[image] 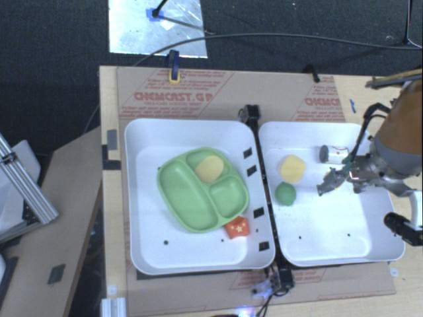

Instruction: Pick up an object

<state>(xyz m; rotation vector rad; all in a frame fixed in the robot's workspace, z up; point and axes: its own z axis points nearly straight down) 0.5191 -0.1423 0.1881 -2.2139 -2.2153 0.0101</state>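
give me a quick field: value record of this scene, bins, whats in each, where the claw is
left bin: green divided plate, yellow piece in the plate's upper compartment, orange block on the bin floor at the plate's lower right edge
right bin: yellow object, green ball just below it, small white and grey cylinder near the upper edge
claw: over the right bin, right of the green ball, nothing seen between its fingers
arm: enters from the right
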